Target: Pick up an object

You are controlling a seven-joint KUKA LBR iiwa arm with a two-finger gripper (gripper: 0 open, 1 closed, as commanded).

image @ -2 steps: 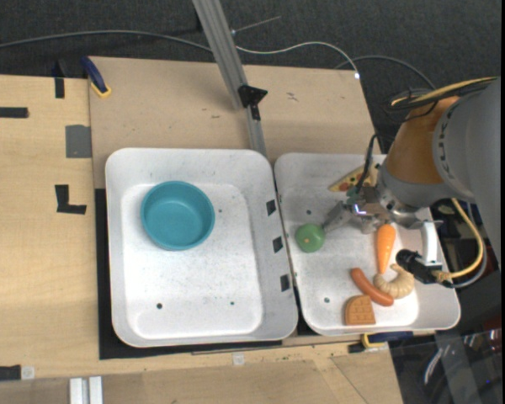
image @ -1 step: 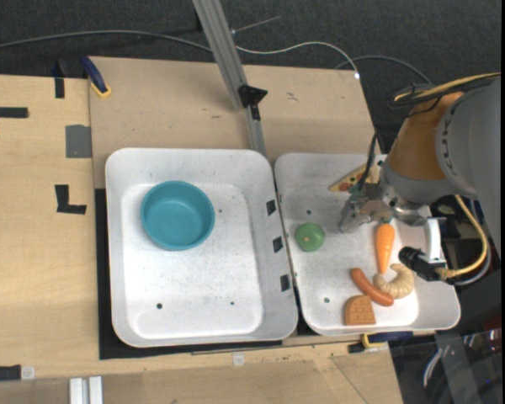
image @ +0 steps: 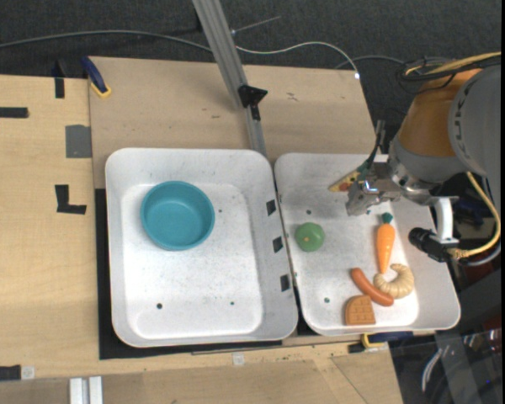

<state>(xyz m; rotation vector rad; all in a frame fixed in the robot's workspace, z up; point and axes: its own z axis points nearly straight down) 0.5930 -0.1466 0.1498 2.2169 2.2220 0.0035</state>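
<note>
Gripper (image: 364,194) sits over the far part of the right bin (image: 320,171), finger state unclear — can't tell. Nearest item is the carrot (image: 385,244): orange, green tip, long axis near-to-far, green end pointing far toward the gripper. Croissant (image: 396,280), sausage (image: 371,286) and cracker (image: 360,310) crowd its near end; green ball (image: 310,236) lies left, bare floor between. Blue bowl (image: 178,215) in left bin (image: 126,175).

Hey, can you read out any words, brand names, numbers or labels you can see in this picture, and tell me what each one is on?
"KU": grey letters on the arm, cut off by the picture's edge; the rest of the word is out of frame.
No other readable text: the blue bowl, carrot, green ball and both bins carry no lettering.
</note>
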